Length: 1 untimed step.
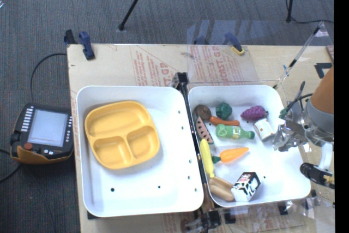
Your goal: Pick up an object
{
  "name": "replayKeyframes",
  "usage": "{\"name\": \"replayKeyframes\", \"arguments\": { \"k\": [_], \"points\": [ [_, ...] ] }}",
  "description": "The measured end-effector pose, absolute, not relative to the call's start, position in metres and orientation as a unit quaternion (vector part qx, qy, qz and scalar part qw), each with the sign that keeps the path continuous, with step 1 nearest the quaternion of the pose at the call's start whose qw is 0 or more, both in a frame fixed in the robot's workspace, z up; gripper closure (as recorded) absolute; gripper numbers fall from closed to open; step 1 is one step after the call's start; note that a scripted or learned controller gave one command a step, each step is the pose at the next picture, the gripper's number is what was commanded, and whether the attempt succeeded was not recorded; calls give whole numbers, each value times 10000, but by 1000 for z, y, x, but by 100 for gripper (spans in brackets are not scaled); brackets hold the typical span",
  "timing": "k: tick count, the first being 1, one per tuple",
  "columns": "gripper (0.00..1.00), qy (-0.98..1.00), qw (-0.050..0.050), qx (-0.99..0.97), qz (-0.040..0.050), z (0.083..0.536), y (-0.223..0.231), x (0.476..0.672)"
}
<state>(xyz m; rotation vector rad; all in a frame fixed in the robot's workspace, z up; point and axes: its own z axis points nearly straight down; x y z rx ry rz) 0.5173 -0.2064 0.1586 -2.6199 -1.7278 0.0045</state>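
- The counter point(136, 63) holds two white bins side by side.
- The left bin point(92, 183) has a yellow tray point(121, 133) with three parts in it.
- The right bin point(283, 183) is full of small toy food, and any one of these can be picked up.
- Near the top of that bin sit a green toy point(223, 111), a purple bunch of grapes point(253, 113) and a small white block point(263, 128).
- In the middle lie a green bottle point(233, 131) and an orange carrot point(233, 155).
- Along the bin's left wall lie a brown slice point(203, 129) and a yellow corn cob point(206, 156).
- At the bottom sit a bread roll point(220, 189) and a black and white milk carton point(245, 185), close together.
- The claw point(292, 136) is at the right side of the frame, over the right edge of the right bin, just beside the white block.
- I cannot tell if the claw is open or closed, and I see nothing in it.
- To do this step well, I think it should choose a toy with space around it, like the carrot.
- It should come straight down over the middle of the toy.
- It should stay off the bin wall, and off toys packed tight, because they could get pushed away.
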Motion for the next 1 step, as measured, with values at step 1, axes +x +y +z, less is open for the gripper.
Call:
{"name": "replayKeyframes", "arguments": {
  "k": [1],
  "points": [
    [100,-6361,34,-7716,17,208,-200,477]
  ]
}}
